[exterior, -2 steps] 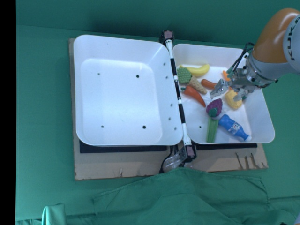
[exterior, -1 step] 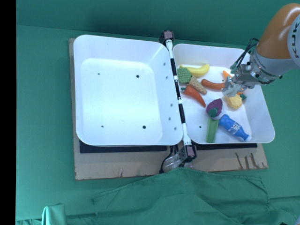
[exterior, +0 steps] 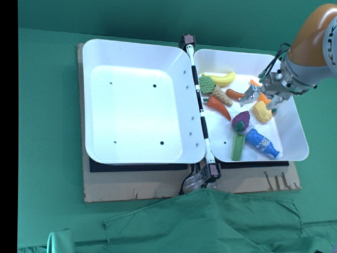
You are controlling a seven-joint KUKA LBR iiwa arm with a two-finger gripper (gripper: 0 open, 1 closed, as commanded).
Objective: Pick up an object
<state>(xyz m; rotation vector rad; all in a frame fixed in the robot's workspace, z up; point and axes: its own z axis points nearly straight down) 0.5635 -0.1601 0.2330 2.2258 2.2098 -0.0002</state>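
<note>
Clutter at the gripper's (exterior: 261, 95) five o'clock: its spread, unladen fingers could nudge the yellow toy (exterior: 262, 112) aside and miss.

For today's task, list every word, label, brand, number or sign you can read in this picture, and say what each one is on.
No text can be read.
Blue bottle: it has a white label patch, too small and blurred to read.
Toy food, white bins and arm: no lettering can be made out.

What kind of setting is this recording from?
Probably a robot grasping test bench: two white bins on cardboard over green cloth, plastic toy foods such as a banana, and the gripper above them.
</note>
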